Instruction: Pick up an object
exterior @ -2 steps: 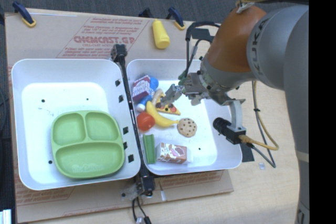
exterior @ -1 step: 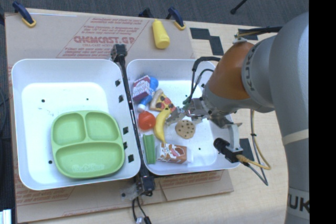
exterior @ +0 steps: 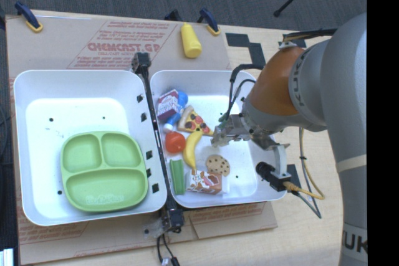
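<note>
gripper (exterior: 219, 136) low beside banana (exterior: 192, 147), above cookie (exterior: 217, 164), likely lining up a grab; tool state unclear.

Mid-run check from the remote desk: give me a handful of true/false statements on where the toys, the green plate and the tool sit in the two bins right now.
1. The green plate lies in the left bin. True.
2. The banana lies in the left bin. False: it is in the right bin, beside the tomato.
3. The tool is over the right bin, just above the cookie. True.
4. The yellow toy rests on the green plate. False: it lies on the cardboard behind the bins.
5. The pizza slice is in the right bin. True.
6. The tool has the cookie lifted. False: the cookie lies on the bin floor.
</note>
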### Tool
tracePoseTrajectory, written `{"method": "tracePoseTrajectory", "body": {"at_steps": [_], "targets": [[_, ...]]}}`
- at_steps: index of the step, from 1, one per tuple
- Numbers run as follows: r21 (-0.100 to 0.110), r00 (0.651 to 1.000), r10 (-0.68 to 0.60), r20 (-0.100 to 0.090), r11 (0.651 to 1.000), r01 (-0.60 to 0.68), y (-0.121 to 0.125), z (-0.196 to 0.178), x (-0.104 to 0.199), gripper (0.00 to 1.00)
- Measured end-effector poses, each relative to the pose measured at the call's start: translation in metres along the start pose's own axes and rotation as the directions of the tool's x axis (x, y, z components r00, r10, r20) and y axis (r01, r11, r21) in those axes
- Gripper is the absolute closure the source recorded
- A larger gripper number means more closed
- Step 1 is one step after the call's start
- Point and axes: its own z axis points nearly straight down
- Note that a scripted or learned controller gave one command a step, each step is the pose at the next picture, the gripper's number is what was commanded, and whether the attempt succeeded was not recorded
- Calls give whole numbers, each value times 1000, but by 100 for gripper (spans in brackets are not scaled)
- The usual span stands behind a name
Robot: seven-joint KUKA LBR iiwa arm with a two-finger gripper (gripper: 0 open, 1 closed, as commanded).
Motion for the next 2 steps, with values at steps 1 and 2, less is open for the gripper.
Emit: {"method": "tracePoseTrajectory", "body": {"at_steps": [1,2], "targets": [[-3,1000,6,-1,1000,-6,-65,-86,-11,100],[-5,1000,6,0,1000,-6,-9,-117,-38,100]]}}
